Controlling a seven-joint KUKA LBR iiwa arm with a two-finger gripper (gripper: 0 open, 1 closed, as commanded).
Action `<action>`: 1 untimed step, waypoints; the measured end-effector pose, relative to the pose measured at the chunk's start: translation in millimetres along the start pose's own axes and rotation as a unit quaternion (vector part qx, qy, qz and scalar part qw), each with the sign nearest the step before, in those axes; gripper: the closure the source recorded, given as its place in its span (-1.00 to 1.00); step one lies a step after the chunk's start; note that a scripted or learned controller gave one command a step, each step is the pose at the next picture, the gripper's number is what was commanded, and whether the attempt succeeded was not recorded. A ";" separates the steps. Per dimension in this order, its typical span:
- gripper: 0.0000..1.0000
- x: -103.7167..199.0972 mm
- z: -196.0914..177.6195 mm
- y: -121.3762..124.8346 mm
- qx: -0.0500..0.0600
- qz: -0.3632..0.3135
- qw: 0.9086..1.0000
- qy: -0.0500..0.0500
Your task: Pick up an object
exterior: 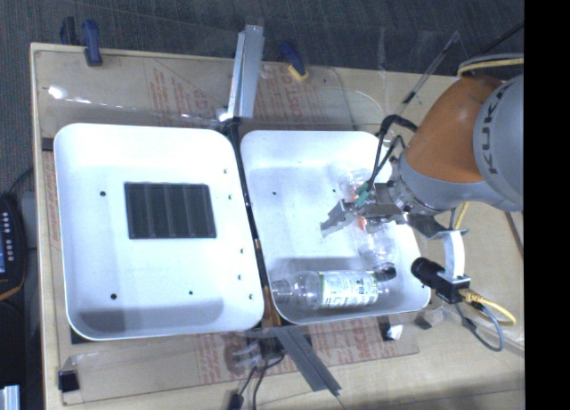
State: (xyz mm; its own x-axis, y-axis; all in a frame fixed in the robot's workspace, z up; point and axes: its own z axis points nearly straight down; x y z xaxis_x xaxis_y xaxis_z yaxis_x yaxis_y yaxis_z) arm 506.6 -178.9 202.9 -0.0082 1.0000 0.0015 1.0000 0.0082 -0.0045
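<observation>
Tool (356,214) lowered in the right bin (294,154), grip state indeterminable; clear plastic bottle (334,289) at 6 o'clock lies ungrasped. Pick-up remains outstanding.

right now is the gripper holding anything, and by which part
It cannot be told. The gripper is low in the right bin, over some small clear items; the clear plastic bottle lies apart along the near wall.

Blue clamps (92,41) at bench edge, blk remote (7,241) at left
</observation>
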 end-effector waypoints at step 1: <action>-1.00 -30.8 -4.7 42.2 -0.001 0.026 1.000 -0.001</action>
State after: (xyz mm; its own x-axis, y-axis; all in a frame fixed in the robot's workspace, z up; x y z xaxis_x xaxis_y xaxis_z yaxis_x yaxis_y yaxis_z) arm 549.0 -209.4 207.4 0.0428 0.9991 -0.0009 0.9991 -0.0428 -0.0026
